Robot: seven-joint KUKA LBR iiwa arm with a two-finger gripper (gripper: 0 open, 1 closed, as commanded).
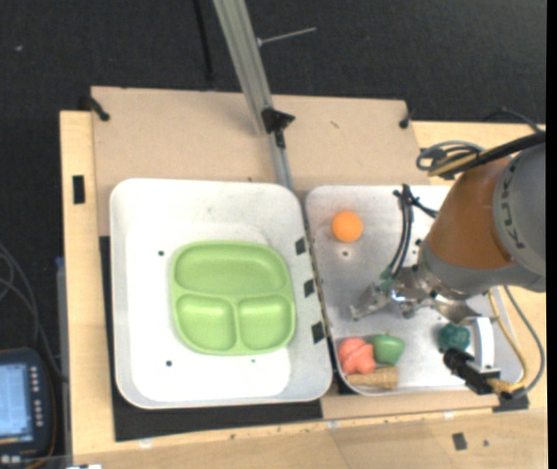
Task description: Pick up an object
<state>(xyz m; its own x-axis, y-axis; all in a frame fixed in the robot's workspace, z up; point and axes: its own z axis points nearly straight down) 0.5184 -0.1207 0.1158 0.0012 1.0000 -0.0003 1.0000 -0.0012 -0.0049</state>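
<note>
In the right bin point(357, 203) an orange ball point(346, 227) lies near the back left corner. At the front left a pink lumpy object point(357, 356) sits beside a small green object point(389, 347), and a tan ridged piece point(380, 379) lies just in front of them. A teal object point(453, 336) lies further right, partly under the arm. My gripper point(371, 303) hangs low over the middle of the right bin, just above the pink and green objects and below the ball. The wrist and orange band point(466, 228) cover the bin's right part.
The left bin point(142, 223) holds a green three-compartment plate point(232, 295). A slanted metal pole point(249, 62) runs from the top down to the gap between the bins. Cables point(445, 154) lie at the back right of the bench, and a small screen point(5, 394) sits at the bottom left.
</note>
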